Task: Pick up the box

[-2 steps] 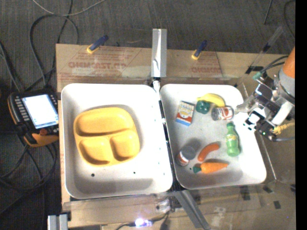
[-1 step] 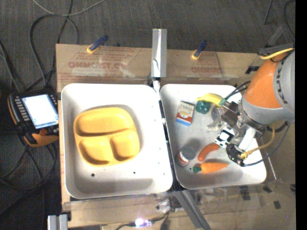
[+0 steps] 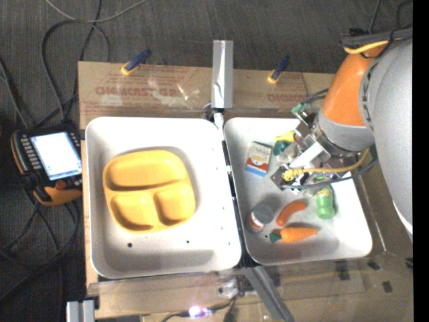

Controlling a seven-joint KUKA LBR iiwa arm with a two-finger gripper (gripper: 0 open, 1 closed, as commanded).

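The box [image 3: 259,157] is small, white and blue with an orange-red picture, and lies flat in the upper left part of the right bin [image 3: 348,243]. My gripper [image 3: 292,154] hangs over the upper middle of that bin, just to the right of the box and apart from it. The wrist and its fittings cover the gripper's tip. A yellow-green object [image 3: 284,141] peeks out right beside the gripper.
Lower in the right bin lie a carrot [image 3: 295,234], an orange sausage-shaped piece [image 3: 291,210], a green bottle [image 3: 325,203] and a grey can [image 3: 260,217]. A yellow divided tray [image 3: 149,188] rests in the left bin [image 3: 100,247]. A handheld pendant [image 3: 50,156] sits off the bench's left.
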